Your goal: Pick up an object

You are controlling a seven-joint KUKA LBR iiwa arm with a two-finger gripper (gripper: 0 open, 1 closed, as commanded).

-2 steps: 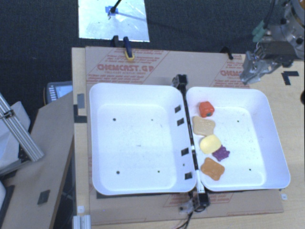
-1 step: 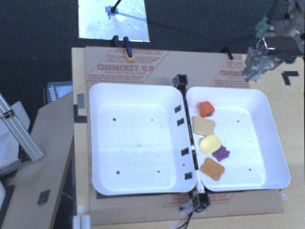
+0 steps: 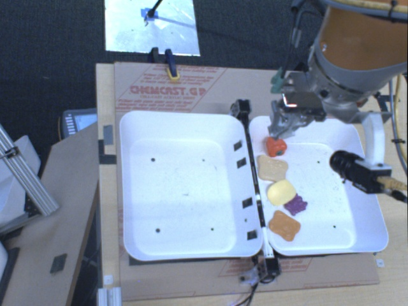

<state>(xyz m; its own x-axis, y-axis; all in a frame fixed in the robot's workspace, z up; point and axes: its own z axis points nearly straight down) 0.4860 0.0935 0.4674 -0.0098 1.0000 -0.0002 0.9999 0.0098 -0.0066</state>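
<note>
Overhead slanted view of the bench with two shallow white bins. The red-orange object (image 3: 276, 146), a small rounded toy with a darker, slightly greenish patch at its top, lies at the 11 o'clock corner of the right bin (image 3: 357, 238), close to the divider between the bins. The gripper (image 3: 280, 131), mounted below the grey arm (image 3: 347, 75) with its orange band, hangs directly over this object at its 12 o'clock side; the metal fingertips reach down to the object's upper edge and appear to touch it. Whether the fingers are spread or pressed together cannot be told, since the wrist body hides the gap from this angle, and no grasp can be confirmed.

Running from the red-orange object toward 6 o'clock along the divider lie four further items: a tan bread-shaped piece (image 3: 273, 168) just beside it, a pale yellow rounded piece (image 3: 281, 192), a small purple piece (image 3: 296, 204) touching the yellow one at its 4 o'clock, and an orange bear-like piece (image 3: 284, 225). The bread-shaped piece is the nearest neighbour and crowds the target at 6 o'clock. A black cylindrical fixture (image 3: 349, 164) projects over the right bin at 3 o'clock. The left bin (image 3: 134, 234) sits at 9 o'clock of the divider, on a sheet of printed cardboard (image 3: 169, 88).
</note>
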